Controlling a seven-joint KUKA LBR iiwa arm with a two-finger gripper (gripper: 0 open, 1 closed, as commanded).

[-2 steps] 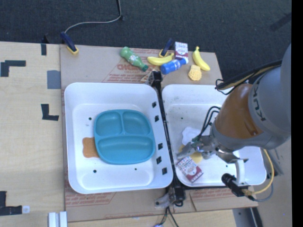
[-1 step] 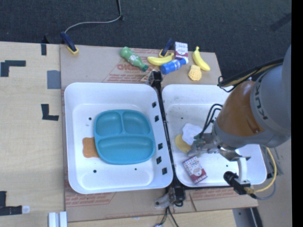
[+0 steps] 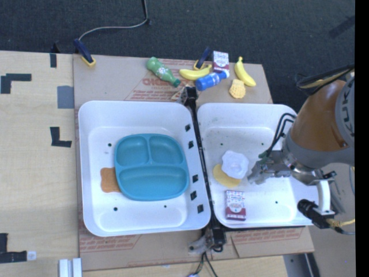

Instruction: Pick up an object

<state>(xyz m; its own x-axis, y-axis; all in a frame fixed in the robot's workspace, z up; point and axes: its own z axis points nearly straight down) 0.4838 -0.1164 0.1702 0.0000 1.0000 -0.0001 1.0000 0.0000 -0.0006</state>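
Arm's in from the right, orange band over the right bin (image 3: 265,111), gripper (image 3: 258,173) low inside it, tips aimed left at the pale clear-ish cup thing (image 3: 234,164). That cup sits on top of a yellow piece (image 3: 225,178), roughly mid-bin. Fingers: dark cluster, too murky to call, can't tell if they're spread or pinched, and nothing visibly between them, so no grab to report.

Likely target = the cup, since it's the closest item to the tips, just beside them, poss. touching. Stacked on the yellow bit, so it rides higher than the bin floor and is easier to reach from the side. Risk: it looks light and could slide off when nudged.

Other option in the same bin: small red-and-white carton (image 3: 235,205) lying flat near the front wall, apart from the gripper.

Left bin (image 3: 92,154) holds the blue divided plate (image 3: 152,166), w/ an orange item (image 3: 108,180) tucked half under its left edge.

Behind the bins on the cardboard, well out of reach for now: green bottle (image 3: 162,71), two bananas (image 3: 195,73), blue bottle (image 3: 209,81).
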